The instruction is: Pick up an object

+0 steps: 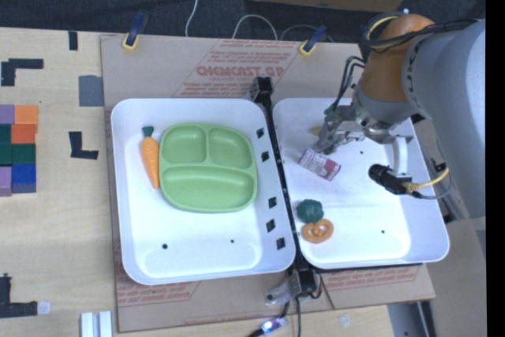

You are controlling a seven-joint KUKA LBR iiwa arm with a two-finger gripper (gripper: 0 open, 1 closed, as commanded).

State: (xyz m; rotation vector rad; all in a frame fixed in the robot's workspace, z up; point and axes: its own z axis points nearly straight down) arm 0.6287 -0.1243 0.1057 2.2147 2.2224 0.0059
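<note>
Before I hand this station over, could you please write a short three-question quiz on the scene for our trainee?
1. True or false: the toy carrot lies inside the green divided tray.
2. Multiple choice: which thing lies nearest the end effector? A) the pink packet B) the dark green piece C) the orange pretzel-shaped piece
3. Fill in: the green divided tray sits in the ____ bin as the camera sees it.

Key
1. False: the carrot lies on the bin floor beside the tray's left edge.
2. A: the packet lies just below the end effector in the right bin.
3. Left.
</note>
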